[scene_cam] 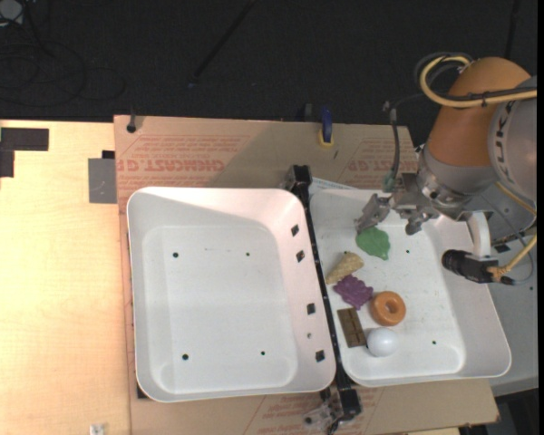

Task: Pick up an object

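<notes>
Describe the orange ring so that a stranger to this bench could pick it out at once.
Start at the right-hand white bin, the one the grey arm reaches over. Among the small things lying near its left wall, look toward the near end: the orange ring lies just right of the purple piece and just above the white ball. It alone is orange and has a hole through its middle.

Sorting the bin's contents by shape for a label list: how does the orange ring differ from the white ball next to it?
The orange ring is orange with a hole through its middle; the white ball is plain white and solid-looking. The ring lies flat like a doughnut, while the ball is round all over. The ring sits farther from the bin's near edge than the ball. Both lie in the right bin, close together.
</notes>
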`<state>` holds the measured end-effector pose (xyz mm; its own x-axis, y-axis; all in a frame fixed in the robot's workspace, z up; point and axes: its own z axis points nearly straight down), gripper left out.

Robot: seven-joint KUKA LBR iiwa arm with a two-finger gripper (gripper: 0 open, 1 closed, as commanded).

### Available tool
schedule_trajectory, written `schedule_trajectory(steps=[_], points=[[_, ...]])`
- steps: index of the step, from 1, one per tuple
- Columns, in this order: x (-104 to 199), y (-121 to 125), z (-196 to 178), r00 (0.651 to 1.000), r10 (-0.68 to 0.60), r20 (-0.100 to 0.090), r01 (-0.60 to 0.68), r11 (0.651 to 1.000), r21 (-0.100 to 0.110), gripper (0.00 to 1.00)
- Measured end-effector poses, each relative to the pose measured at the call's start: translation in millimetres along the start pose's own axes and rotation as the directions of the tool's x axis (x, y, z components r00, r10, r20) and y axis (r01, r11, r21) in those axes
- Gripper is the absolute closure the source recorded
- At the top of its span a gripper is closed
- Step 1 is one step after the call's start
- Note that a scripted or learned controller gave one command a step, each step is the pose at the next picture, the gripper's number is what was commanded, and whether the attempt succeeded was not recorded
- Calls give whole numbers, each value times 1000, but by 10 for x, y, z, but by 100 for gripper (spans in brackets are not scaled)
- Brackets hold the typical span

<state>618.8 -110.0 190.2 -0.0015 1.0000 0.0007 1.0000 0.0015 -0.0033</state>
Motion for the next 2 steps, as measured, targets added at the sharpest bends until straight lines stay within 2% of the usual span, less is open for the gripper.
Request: schedule_trajectory(steps=[1,2], points=[[210,-215,1069,1000,4,0,-4,1000,2,0],[178,-211,933,1000,11,0,-11,1000,2,100]])
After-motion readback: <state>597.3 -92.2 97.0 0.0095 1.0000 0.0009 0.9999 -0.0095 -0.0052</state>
